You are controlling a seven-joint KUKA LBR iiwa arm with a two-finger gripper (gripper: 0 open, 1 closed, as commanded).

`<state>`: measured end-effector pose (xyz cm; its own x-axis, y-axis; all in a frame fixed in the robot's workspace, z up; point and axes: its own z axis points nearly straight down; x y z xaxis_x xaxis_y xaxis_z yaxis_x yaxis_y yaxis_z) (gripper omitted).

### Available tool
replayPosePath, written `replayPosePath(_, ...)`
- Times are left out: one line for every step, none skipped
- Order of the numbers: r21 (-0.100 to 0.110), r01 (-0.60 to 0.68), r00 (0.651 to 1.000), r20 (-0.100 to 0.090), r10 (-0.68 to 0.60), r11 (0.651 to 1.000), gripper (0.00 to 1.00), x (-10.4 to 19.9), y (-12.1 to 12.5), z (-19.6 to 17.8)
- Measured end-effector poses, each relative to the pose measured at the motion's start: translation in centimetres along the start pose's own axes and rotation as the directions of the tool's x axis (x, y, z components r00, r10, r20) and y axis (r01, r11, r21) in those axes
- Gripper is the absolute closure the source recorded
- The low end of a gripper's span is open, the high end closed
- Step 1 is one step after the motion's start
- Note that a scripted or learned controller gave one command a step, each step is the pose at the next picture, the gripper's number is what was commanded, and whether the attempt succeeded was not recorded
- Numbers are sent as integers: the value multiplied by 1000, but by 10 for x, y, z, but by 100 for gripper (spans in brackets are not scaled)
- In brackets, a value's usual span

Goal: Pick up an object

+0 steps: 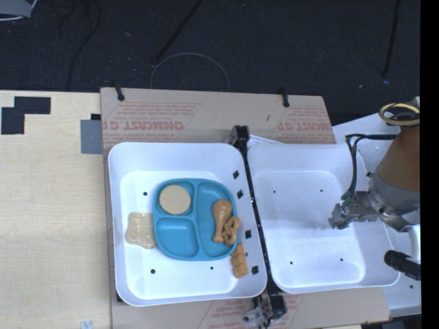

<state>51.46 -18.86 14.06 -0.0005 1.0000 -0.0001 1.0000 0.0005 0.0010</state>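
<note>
- Objects for picking all lie in the left bin (130,163); none is chosen by the task, so any of them would serve.
- Toast-shaped piece (141,229), pale tan and flat with a lumpy outline, rests on the bin floor against the left edge of the blue tray (180,238); it looks like moulded plastic play food.
- That blue tray is a smooth, glossy, rounded plate split into three compartments, sitting in the middle of the left bin.
- Round beige disc (174,199), flat and matt like a cracker or patty, fills the tray's upper left compartment.
- Drumstick-shaped brown piece (222,216) lies in the right compartment with a knotted, pretzel-like brown piece (232,229) touching its lower end.
- Small orange-brown ridged piece (239,261) sits on the bin floor just off the tray's lower right edge, near the bin's right wall.
- Right bin (309,266) is a smooth shallow white tub.
- Gripper (341,218) hangs over the right bin near its right edge, well apart from every object; whether it is wide or narrow I cannot tell, and nothing shows in it.
- Judged from this, the pick has not begun: the approach is the step in hand.
- Next move calls for a long reach leftward across the divider, then a descent onto one piece; the loose pieces on the bin floor look easier than those crowded in the tray.
</note>
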Motion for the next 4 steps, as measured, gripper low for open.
replayPosePath(-3, 1, 1000, 1, -1, 1000, 100, -4, 2, -63)
replayPosePath(-4, 1, 1000, 2, -1, 1000, 100, -7, 1, -126)
replayPosePath(5, 4, 1000, -3, -4, 1000, 100, 43, 17, -110)
replayPosePath(6, 4, 1000, -3, -4, 1000, 100, 93, 29, -95)
